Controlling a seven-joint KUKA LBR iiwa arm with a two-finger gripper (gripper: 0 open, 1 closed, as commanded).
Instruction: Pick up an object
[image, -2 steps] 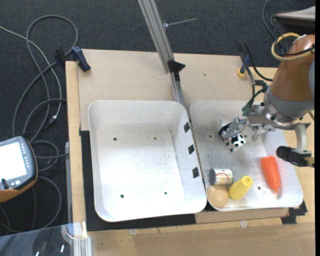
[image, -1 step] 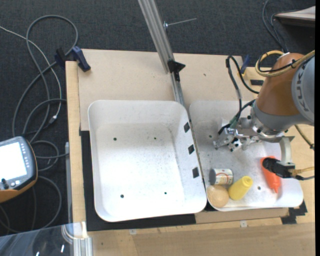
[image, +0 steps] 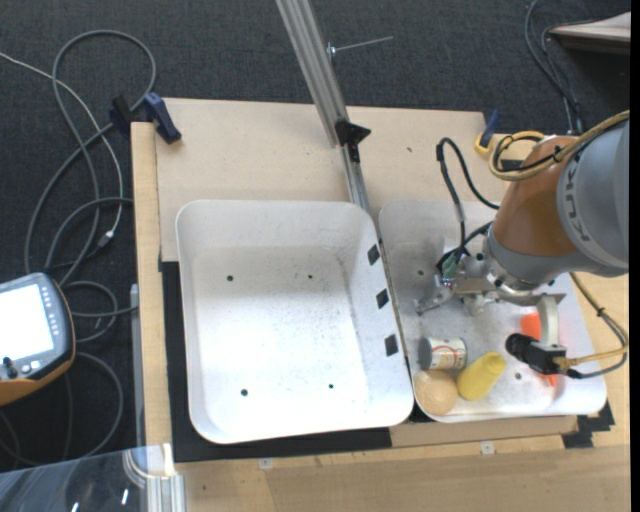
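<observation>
Small can (image: 443, 353) seen lying on side near front of right bin (image: 410, 230), close to divide between bins; yellow object (image: 481, 375) placed just beside it, tan round object (image: 435, 393) just in front at bin's front-left corner. Orange object (image: 532, 326) partly hidden under wrist hardware. Gripper (image: 452, 290) positioned low over right bin, behind can; jaw state cannot be told. Left bin (image: 200, 225) set alongside
</observation>
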